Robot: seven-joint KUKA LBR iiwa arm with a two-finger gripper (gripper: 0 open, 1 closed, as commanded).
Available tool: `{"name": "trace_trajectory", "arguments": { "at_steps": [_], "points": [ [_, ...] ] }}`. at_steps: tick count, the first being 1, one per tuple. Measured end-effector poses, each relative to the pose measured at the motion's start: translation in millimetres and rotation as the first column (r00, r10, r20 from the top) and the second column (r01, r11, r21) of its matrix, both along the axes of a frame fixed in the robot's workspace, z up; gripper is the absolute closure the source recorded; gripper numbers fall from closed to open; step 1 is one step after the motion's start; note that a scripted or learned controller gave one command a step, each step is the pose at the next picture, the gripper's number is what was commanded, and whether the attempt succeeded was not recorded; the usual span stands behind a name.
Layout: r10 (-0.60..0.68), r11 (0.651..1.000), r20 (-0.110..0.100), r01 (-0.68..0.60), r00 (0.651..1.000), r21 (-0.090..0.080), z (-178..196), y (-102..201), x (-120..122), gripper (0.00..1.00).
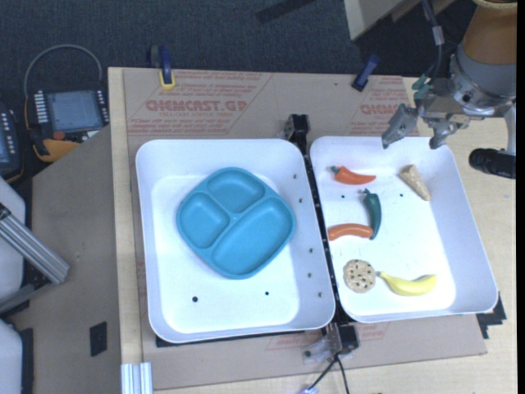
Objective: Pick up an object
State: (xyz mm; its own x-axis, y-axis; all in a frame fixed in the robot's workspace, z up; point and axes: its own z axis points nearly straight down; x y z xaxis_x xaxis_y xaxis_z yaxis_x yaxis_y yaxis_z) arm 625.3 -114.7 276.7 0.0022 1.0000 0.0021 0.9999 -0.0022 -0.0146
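White right bin spreads the small foods apart for easy reach, end effector hovering wide open and empty above its top rim

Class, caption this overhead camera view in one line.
Open gripper hovers above right bin of toy food; blue plate fills left.

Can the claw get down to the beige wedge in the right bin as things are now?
Probably yes. The claw hovers open at the bin's far edge, close to the beige wedge, and nothing lies over or against it.
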Motion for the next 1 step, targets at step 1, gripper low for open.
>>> {"name": "trace_trajectory", "arguments": {
  "at_steps": [1],
  "points": [
    [0.003,1.000,0.013,-0.003,1.000,-0.002,7.9,0.3,1.9,0.00]
  ]
}}
